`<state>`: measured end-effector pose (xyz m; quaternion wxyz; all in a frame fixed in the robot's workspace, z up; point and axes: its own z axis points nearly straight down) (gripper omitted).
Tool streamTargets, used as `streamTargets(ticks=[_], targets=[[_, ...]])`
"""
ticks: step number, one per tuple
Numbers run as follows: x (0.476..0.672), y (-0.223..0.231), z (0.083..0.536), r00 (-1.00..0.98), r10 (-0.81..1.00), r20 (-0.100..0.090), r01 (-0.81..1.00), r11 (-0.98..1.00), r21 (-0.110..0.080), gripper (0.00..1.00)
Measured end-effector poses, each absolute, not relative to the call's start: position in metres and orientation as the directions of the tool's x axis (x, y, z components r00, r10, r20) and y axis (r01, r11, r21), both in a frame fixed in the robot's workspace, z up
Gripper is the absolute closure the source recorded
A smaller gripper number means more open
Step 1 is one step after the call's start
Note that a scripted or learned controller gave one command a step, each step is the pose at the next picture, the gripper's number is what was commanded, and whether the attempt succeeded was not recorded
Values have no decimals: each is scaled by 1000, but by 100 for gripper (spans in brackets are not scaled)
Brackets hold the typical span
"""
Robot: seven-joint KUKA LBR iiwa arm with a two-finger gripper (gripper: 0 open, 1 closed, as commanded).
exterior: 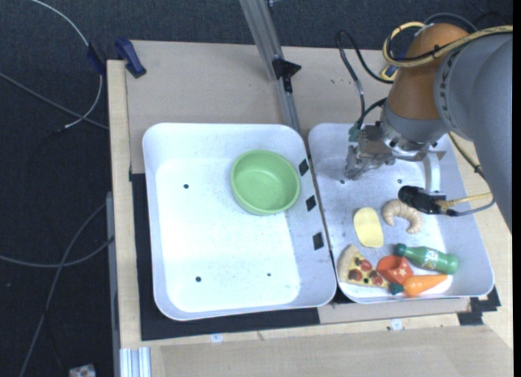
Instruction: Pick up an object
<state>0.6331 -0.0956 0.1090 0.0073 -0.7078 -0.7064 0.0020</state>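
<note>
Camera view: I reach in from the right, over the right bin [326, 143] on the desk [203, 82].
End effector [356, 165]: mine, pointing down above the bare far-left part of the right bin; I cannot tell its opening, and nothing shows in its grip.
Croissant [403, 214]: nearest thing to me, right of the bin's middle.
Yellow piece [368, 227]: just left of the croissant.
Green bottle [428, 259]: lying flat towards the bin's near right corner.
Pizza slice [358, 268]: at the near edge, beside a red piece [393, 269] and a carrot [425, 284].
Green bowl [264, 181]: upright in the left bin [163, 204], towards its far right.
</note>
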Motion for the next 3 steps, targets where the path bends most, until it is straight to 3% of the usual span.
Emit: streamTargets(ticks=[1,2,3], targets=[[632,-96,155,1,1000,0,1000,-1,8,100],[637,-96,201,-1,1000,1,1000,1,5,100],[628,-96,259,-1,1000,1,1000,1,7,100]])
